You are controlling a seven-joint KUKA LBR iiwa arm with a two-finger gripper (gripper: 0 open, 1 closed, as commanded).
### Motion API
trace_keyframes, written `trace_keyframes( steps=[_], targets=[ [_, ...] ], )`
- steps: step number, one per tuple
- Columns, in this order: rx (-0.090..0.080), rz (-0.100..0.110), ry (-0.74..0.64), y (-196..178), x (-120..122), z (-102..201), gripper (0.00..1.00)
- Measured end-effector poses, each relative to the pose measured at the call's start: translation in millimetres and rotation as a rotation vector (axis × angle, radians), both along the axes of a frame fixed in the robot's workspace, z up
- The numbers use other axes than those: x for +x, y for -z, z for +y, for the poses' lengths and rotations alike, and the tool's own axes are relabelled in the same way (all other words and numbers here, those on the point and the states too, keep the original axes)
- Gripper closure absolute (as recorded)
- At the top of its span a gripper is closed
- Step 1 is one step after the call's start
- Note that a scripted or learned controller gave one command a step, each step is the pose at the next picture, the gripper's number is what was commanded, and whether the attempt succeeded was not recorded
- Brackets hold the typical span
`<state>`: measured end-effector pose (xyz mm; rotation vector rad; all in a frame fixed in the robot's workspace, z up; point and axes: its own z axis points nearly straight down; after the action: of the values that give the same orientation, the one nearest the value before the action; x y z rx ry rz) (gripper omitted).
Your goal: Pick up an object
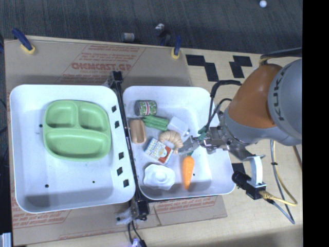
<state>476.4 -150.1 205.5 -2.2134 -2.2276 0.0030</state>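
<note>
Arm [262, 104] comes in from 3 o'clock, grey body with orange band, wrist over the right bin's [169, 94] 3 o'clock rim. End effector [191, 144] sits low inside that bin, near its middle-right, tip pointing toward 9 o'clock. Can't tell whether it's apart or together, too dark and cluttered at the tip; nothing visibly clamped in it

Right bin contents:
- green can [146, 107] at 11 o'clock, lying on its side
- green cucumber-like piece [155, 121] just under the can, toward 5 o'clock of it
- tan cylinder [136, 130] at 9 o'clock, near the divider
- croissant-like pastry [171, 138] at centre, just beside the end effector's tip on its 9 o'clock side
- small printed carton [158, 151] at 7 o'clock of the pastry, touching or nearly so
- carrot [188, 171] at 5 o'clock, upright in view, directly at 6 o'clock of the end effector, apart from it
- white bottle-like item [158, 176] at 7 o'clock, near the bin's lower rim
- pale flat piece [178, 125] at 12 o'clock of the pastry, hard to identify

Left bin [25, 189] holds a green compartment plate [77, 129] in its upper half, around 12 o'clock. Both bins rest on cardboard sheet [103, 60] on the desk [288, 225]. Blue clamps [23, 41] at the sheet's top edge, 10 and 1 o'clock
</note>
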Motion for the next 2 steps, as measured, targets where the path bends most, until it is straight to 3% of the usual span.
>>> trace_keyframes(
  steps=[2],
  targets=[
    [0.000, 0.000, 0.000, 0.0, 0.0, 0.0, 0.00]
  ],
)
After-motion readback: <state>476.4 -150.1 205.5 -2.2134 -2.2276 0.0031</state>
